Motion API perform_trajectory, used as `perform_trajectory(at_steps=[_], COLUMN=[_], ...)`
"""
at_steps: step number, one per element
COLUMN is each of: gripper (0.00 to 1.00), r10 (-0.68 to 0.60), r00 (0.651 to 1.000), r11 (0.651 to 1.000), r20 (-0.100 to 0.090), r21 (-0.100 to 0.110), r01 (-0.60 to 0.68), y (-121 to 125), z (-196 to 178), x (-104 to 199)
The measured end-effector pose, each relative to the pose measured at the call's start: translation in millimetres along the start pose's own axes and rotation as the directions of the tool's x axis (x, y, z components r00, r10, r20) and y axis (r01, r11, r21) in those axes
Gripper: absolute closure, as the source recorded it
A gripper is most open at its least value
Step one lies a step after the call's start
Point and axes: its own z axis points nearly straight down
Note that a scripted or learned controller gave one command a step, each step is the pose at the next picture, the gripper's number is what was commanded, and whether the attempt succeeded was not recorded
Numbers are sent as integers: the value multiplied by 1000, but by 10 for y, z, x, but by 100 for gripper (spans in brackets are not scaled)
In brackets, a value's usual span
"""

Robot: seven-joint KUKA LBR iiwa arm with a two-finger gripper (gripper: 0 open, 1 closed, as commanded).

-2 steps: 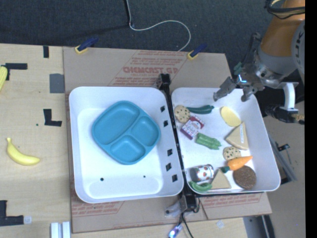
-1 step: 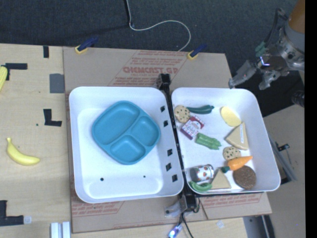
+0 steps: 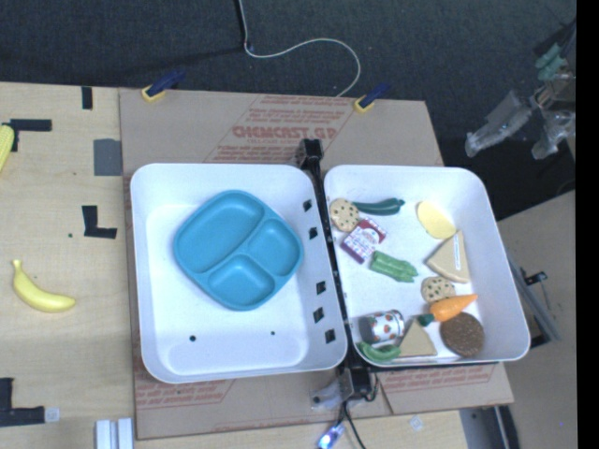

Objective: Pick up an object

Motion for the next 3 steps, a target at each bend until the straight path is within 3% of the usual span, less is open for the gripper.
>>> perform_trajectory(at_steps=[1,2,3], gripper=[100,100,100], r10=[5,-2,-2], r00=[1000,1000,1000], r11=[1000,1000,1000], r20=[2,-2,-1], r21=[17,28,18], r01=[-5,2,2], y=[23,-306,-286], z=[-1,783,599], x=[-20,742,1361])
